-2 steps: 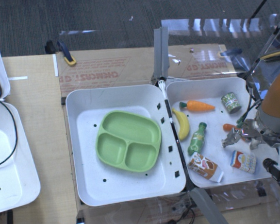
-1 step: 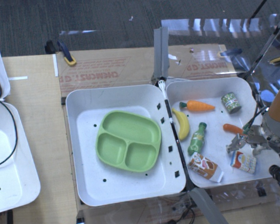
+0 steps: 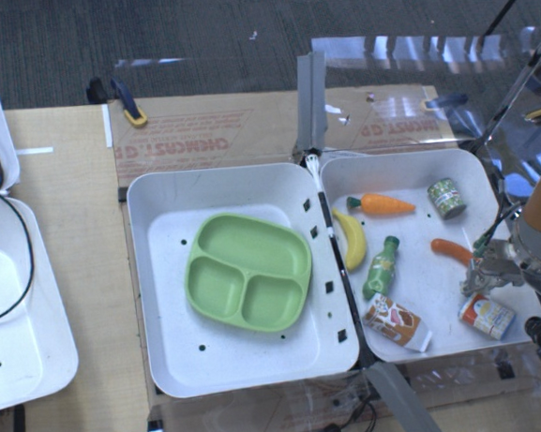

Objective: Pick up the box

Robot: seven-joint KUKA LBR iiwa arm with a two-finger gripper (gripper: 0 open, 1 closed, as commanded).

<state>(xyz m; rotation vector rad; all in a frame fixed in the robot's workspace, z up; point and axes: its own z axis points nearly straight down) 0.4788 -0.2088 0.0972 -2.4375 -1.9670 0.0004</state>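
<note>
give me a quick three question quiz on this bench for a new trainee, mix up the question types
1. True or false: the green divided plate lies in the same bin as the banana.
2. Which item lies nearest the box? A) carrot B) green bottle C) green can
3. Fill in: the gripper hangs over the ___ bin.

Key: 1 false; 2 B; 3 right.
</note>
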